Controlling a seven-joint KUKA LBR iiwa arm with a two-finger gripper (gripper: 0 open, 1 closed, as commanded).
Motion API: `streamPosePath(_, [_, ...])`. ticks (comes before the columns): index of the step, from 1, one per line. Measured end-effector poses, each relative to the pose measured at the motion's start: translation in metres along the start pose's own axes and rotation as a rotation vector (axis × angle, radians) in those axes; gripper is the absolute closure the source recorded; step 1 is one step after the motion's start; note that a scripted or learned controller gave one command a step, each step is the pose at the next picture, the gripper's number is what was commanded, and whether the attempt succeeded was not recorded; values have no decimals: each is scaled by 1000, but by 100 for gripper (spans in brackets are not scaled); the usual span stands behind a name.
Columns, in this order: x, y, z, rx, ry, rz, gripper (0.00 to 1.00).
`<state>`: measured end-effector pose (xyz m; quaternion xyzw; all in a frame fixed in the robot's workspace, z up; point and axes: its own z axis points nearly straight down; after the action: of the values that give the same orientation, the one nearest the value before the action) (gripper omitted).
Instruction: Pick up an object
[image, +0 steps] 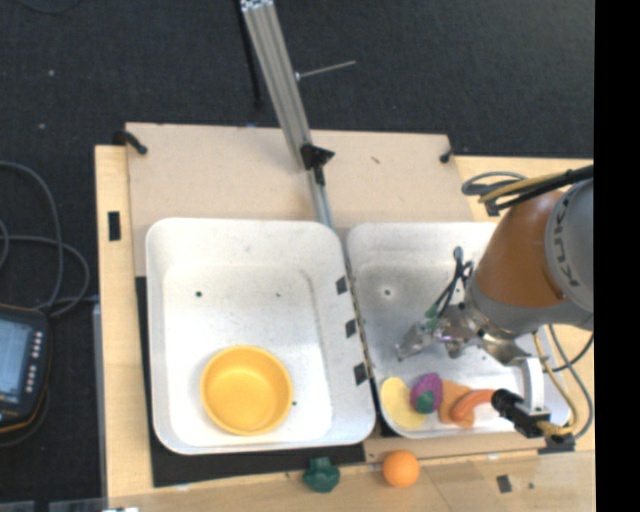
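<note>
camera view | arm (530, 265) bent over right bin (400, 260) | end effector (425, 340) low

White letters on the arm (560, 265) (cut off) cannot be read.

Two white bins (245, 245) are sitting side by side on the bench, one yellow bowl (246, 389) lying in the left, while one purple-and-green toy (427, 391), one orange toy (466, 403) and one pale yellow piece (395, 398) are resting in the right, as one orange ball (400, 468) and one green object (321, 474) are lying outside.
</note>
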<state>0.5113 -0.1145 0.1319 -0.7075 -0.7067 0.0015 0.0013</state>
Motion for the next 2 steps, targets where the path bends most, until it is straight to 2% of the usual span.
streamPosePath(1, [-1,0,32,-4,-1,0,0])
streamPosePath(2, [-2,2,20,-10,-1,4,100])
